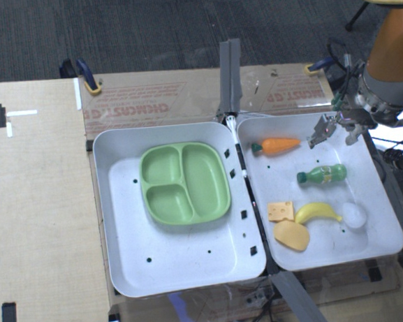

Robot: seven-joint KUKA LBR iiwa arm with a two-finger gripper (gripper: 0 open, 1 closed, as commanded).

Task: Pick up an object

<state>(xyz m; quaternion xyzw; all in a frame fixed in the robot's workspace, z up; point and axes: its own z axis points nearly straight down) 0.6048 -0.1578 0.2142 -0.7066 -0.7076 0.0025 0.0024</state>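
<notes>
The right bin (pixel 377 243) holds an orange carrot (pixel 279 145) at its back, a small green bottle (pixel 322 175) lying on its side in the middle, and a yellow banana (pixel 317 213) toward the front. A cheese wedge (pixel 280 211) and a tan bread-like piece (pixel 293 236) lie left of the banana, a white ball (pixel 353 216) right of it. My gripper (pixel 335 130) hovers over the bin's back right corner, right of the carrot and above the bottle. Its fingers stand apart with nothing between them.
The left bin (pixel 125 247) bears a green divided plate (pixel 185 183). A grey divider post (pixel 230 77) rises between the bins at the back. Cables and clamps hang near the arm at the right edge.
</notes>
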